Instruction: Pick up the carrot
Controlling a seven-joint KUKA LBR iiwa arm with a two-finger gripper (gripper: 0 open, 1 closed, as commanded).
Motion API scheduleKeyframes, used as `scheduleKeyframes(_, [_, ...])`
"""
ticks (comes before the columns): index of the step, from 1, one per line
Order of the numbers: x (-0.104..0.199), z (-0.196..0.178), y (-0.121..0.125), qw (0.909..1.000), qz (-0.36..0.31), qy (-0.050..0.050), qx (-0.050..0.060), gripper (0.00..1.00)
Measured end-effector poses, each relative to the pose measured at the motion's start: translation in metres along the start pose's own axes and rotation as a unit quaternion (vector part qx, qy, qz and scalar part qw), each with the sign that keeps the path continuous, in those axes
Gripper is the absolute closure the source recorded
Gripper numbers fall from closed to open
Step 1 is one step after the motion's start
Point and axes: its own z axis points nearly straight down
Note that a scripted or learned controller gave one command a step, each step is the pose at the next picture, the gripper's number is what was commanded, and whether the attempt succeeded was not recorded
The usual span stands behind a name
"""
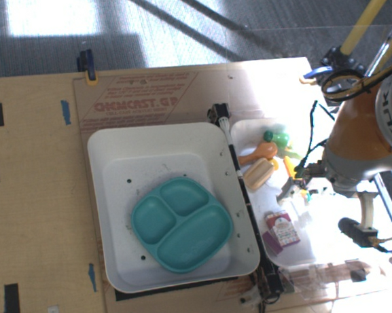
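Gripper (pixel 293 186) state: cannot tell, glare. Carrot (pixel 260 153) up-left of gripper, near, apart, beside bread piece (pixel 258 173) in right bin (pixel 295 257). Likely light, stiff, smooth toy; grasp mid-body across width, away from green top.

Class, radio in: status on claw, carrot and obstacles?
Claw over right bin, holding nothing visible. Carrot lies free, green top up. Bread-like piece touches it.

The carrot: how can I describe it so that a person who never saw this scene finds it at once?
Look at the right bin, the brightly lit one of the two white bins. Near its far end, close to the divider, lies the carrot, orange with a green top. The pale tan bread-like piece just below it has no green, and the red and white packet lies much nearer.
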Motion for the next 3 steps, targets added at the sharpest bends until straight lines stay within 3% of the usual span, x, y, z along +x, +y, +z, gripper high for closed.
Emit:
scheduleKeyframes(1, [-0.014, 0.030, 0.051, 0.9997, 0.022, -0.001, -0.008, 0.00])
scheduleKeyframes(2, [-0.015, 0.020, 0.052, 0.9997, 0.023, -0.002, -0.009, 1.00])
scheduleKeyframes(3, [0.059, -0.066, 0.078, 0.9942, 0.107, 0.002, -0.011, 1.00])
